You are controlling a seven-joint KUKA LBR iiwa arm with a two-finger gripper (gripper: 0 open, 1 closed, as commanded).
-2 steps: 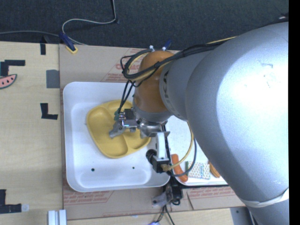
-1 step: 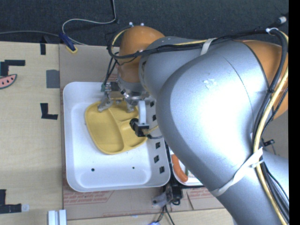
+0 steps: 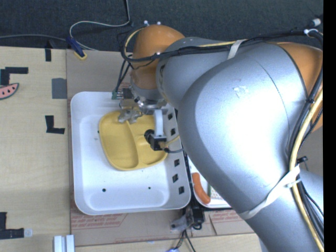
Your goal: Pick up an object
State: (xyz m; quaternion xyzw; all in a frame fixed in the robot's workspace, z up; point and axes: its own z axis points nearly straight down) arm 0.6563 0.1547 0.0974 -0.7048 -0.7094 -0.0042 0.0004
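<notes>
The grey arm (image 3: 247, 114) is reaching in from the right, covering most of the right bin (image 3: 207, 201) and hanging over the left bin (image 3: 126, 198). Its gripper (image 3: 127, 109) is sitting low at the far edge of a yellow dish (image 3: 123, 146), which is lying in the middle of the left bin. Whether the fingers are spread or pressed together cannot be told. An orange object (image 3: 200, 188) is peeking out in the right bin, just beside the divide. Black tape marks (image 3: 52, 124) are lying on the tabletop (image 3: 31, 167) at left.
</notes>
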